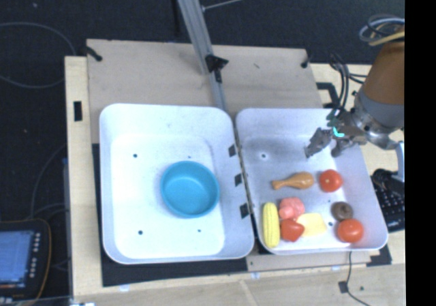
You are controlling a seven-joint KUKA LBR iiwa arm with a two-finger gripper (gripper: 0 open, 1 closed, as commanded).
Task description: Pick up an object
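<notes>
My gripper [327, 146] hangs over the upper right part of the right bin [272, 127], fingers spread apart with nothing between them. Below it lie a brown chicken drumstick [294, 180] and a red tomato [330, 180]. Lower in the same bin sit a yellow corn cob [270, 223], a pink piece [291, 207], a small red piece [291, 230], a yellow block [313, 224], a brown doughnut [342, 210] and a second red tomato [350, 230].
The left bin [129, 127] holds a blue bowl [189, 189]. A grey metal pole [194, 22] runs up from between the bins. A dark keyboard-like thing [388, 199] lies right of the right bin.
</notes>
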